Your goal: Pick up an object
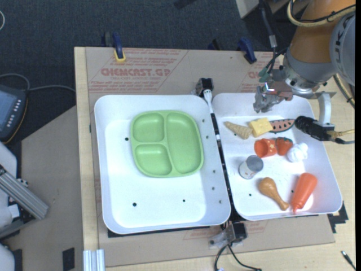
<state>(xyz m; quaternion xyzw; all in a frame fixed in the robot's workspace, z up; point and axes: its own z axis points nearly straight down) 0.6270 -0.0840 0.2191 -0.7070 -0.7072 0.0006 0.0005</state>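
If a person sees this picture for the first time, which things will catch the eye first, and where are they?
The green divided plate stands out first, lying alone in the left bin. Next comes the cluster of toy food in the right bin: a carrot, a chicken leg and a tomato. The end effector hangs over that bin's far edge.

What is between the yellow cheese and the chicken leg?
In the camera view, the red tomato piece and the grey can lie between the yellow cheese and the chicken leg.
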